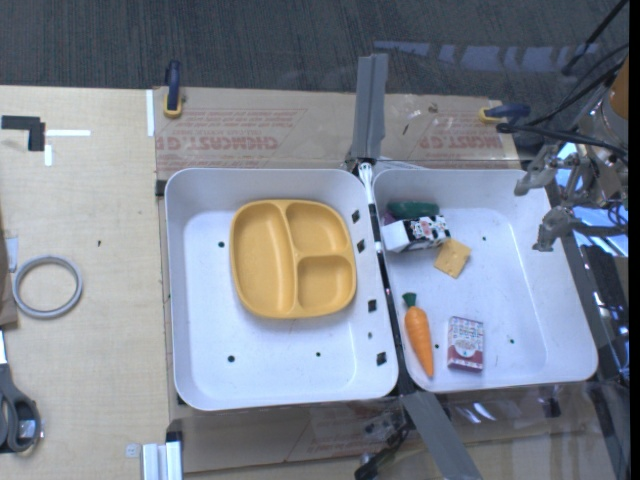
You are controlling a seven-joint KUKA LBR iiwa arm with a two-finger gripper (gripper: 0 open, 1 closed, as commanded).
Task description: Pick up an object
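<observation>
Nearest the camera, in the right-hand shallow white plastic bin (520, 363), lay an orange toy carrot with a green top (418, 338) and, just beside it, a small red and white printed carton (466, 344). Farther back in the same bin sat a yellow wedge that looked like toy cheese (452, 259), near a white and black patterned toy (420, 232) and a dark green piece (413, 209) pressed close to the divider between the bins. Any of these could have served as the object to be picked up, and all of them rested flat on the bin floor, untouched.

Across the divider, the left-hand white bin (200, 368) held a yellow plastic divided plate with three compartments (293, 257). Off to the left, on the bare wooden bench (80, 368), a grey ring of tape (44, 286) lay well apart from everything else.

From where I stood, the two-finger gripper (548, 236) hung at the far right rim of the right bin, above its edge and well apart from the toys. I could not tell its state; the metalwork there was too cluttered with cables, though nothing was in its grasp.

By my reckoning the task had scarcely begun. No object had been lifted, and the reach, the descent, the closing and the raising all remained to be done.
</observation>
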